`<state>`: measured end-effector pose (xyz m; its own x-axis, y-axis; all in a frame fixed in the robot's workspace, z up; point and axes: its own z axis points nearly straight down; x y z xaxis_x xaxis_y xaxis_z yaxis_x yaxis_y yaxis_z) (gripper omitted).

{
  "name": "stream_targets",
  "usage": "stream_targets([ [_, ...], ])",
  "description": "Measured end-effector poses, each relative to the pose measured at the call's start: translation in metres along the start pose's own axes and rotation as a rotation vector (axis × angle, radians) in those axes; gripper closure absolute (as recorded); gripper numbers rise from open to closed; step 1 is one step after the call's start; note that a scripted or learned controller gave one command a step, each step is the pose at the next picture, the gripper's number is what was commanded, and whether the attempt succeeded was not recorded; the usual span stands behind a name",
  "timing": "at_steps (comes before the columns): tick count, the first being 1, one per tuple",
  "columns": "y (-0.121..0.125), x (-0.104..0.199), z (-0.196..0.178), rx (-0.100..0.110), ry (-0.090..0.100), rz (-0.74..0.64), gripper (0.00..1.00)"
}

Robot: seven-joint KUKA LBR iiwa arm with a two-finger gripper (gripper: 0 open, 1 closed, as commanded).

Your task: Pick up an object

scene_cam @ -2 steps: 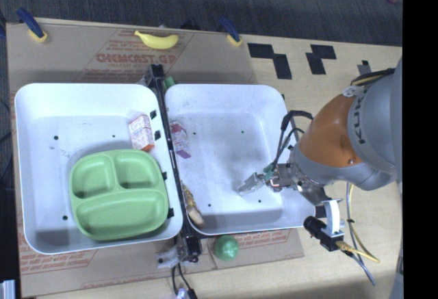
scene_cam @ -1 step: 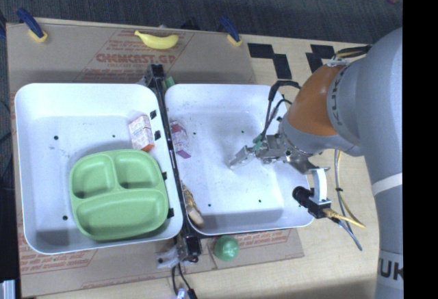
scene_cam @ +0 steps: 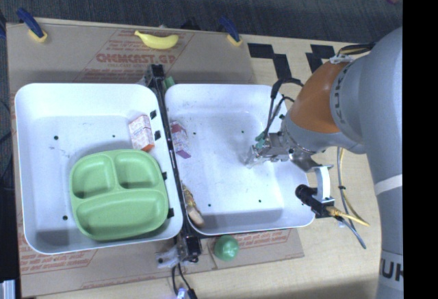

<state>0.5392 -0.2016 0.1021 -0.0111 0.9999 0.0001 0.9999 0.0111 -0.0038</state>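
1. Here the arm (scene_cam: pixel 356 113) reaches in from the right, and its gripper (scene_cam: pixel 259 152) sits low over the right bin (scene_cam: pixel 226 222), near that bin's right wall.
2. The fingers are too small and blurred to read (I cannot tell whether they are parted or closed), and nothing shows between them.
3. A small pink wrapper (scene_cam: pixel 179 140) lies by the right bin's left wall, well apart from the gripper.
4. The left bin (scene_cam: pixel 41 174) holds a green divided tray (scene_cam: pixel 120 193) and a small orange-and-white carton (scene_cam: pixel 140 132) just above it.
5. A green ball (scene_cam: pixel 226 248) rests on the cardboard below the right bin.
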Motion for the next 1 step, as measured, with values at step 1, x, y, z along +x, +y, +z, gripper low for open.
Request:
stream_targets([
  [1, -0.0452, -0.0093, -0.0338, -0.002, 0.001, 0.007, 1.00],
])
